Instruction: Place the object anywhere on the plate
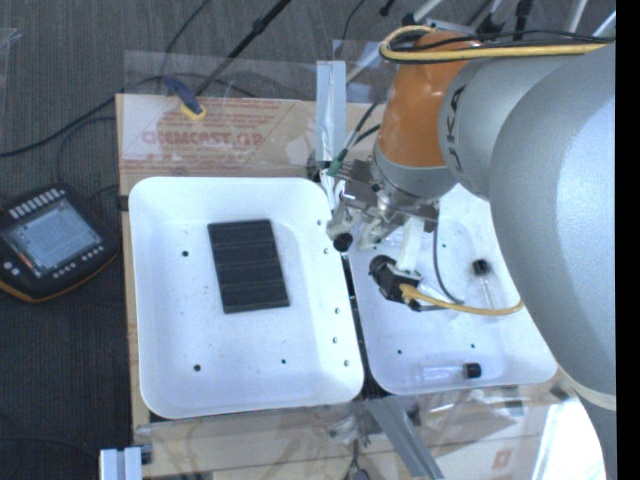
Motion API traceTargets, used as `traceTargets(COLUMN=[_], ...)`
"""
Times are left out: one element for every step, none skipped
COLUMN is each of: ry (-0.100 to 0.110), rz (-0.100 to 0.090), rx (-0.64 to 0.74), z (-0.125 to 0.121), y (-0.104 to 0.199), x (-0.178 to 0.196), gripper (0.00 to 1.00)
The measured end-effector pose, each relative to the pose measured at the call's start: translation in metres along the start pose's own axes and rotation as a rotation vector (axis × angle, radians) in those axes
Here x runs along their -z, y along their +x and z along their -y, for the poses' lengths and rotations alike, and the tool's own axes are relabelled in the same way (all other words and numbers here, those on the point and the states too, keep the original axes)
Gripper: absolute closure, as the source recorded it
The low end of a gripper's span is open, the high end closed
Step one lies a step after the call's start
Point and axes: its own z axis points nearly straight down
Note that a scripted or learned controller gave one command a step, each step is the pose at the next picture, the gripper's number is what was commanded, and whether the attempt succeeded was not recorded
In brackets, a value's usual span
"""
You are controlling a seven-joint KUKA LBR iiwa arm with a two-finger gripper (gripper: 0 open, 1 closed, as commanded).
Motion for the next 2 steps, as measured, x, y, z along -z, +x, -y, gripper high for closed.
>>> traceTargets(ry=[-0.002, -0.003], rz=[-0.001, -0.002], rx=[0.73, 1.541], z=[0.038, 0.046], y=[0.043, 0.092], x=[0.027, -0.045], gripper=[1.0, 1.0])
